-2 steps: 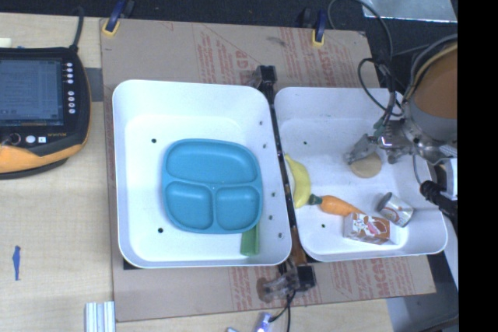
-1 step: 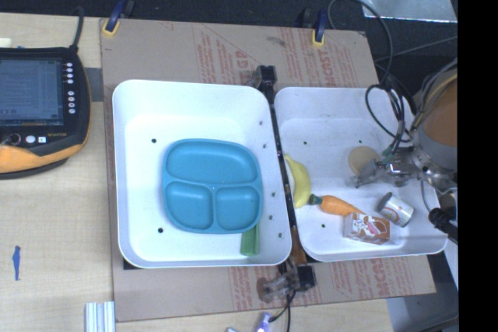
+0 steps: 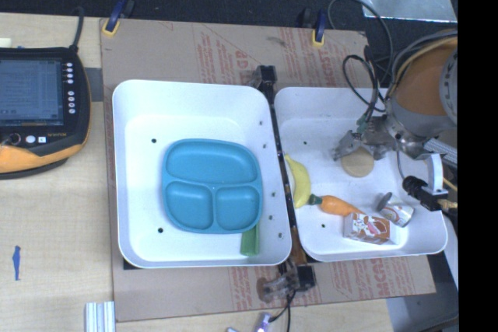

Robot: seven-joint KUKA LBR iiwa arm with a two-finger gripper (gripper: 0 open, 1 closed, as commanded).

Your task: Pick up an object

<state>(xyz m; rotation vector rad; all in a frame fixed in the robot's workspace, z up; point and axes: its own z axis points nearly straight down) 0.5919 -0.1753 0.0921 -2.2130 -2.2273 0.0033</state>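
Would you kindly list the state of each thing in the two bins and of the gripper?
blue plate: flat, left bin
green item: beside plate's corner
banana: against right bin's left wall
carrot: lying flat
red packet: lying flat
tan disc: below gripper
gripper: over right bin

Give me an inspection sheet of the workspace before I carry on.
Surface: brown board carrying left bin and right bin.
Job's things: blue divided plate and green piece in left bin; banana, carrot, tan disc, packet, small can in right bin.
Clutter: nothing seen.
Gripper: gripper above tan disc.
Cables: black cables by arm.
Surroundings: teach pendant at left.
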